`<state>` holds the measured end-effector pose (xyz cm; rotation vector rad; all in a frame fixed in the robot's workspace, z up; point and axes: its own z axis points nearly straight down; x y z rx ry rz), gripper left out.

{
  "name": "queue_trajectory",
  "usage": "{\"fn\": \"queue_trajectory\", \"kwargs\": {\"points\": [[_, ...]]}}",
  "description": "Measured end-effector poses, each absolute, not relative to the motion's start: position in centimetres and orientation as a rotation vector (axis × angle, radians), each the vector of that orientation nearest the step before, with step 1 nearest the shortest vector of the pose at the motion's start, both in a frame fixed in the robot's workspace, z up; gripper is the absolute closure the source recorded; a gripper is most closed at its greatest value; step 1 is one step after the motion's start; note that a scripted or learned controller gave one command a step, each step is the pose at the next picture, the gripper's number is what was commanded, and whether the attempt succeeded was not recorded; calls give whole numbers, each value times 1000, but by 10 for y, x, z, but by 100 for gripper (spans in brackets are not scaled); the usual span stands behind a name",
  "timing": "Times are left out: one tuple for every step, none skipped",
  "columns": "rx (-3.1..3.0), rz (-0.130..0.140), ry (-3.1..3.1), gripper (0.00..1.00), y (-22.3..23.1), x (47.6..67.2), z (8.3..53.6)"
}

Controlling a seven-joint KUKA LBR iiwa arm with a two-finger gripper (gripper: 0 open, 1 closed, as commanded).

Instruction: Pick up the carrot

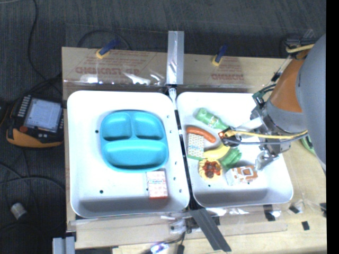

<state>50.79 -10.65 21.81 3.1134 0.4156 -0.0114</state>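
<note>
A wooden bench (132,62) carries two shallow white bins side by side; the left bin (85,194) holds a blue divided plate (135,141) at its centre, with bare floor on every side, and a small red-and-white box (157,184) at 5 o'clock, close to the front wall. The grey arm (318,99), orange-banded, enters from 3 o'clock and is cut off by the frame; its bulk hides the wall and corner of the right bin (238,197) at 2 o'clock. The gripper (264,159) hangs over that bin's 3 o'clock half; seen from above, whether it is released or clenched cannot be told.

The carrot (201,134) lies slanted at 10 o'clock in the right bin, one end near the wall beside the left bin; a green bottle-like item (209,118) sits just beside it at 1 o'clock; a pale ribbed packet (195,145) touches it at 6 o'clock. The gripper stands well apart, at 4 o'clock from the carrot. Between them crowd a banana (218,153), a green piece (233,157) too tangled to name, a round red-and-yellow toy (210,169) and a white-and-orange carton (242,174), the carton nearest the gripper. Bare floor runs along the right bin's 6 o'clock wall and at 1 o'clock, between the bottle-like item and the arm.
</note>
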Motion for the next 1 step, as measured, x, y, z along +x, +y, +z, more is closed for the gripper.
{"fn": "queue_trajectory", "kwargs": {"points": [[3123,-7,312,0,-161,484,318]]}}
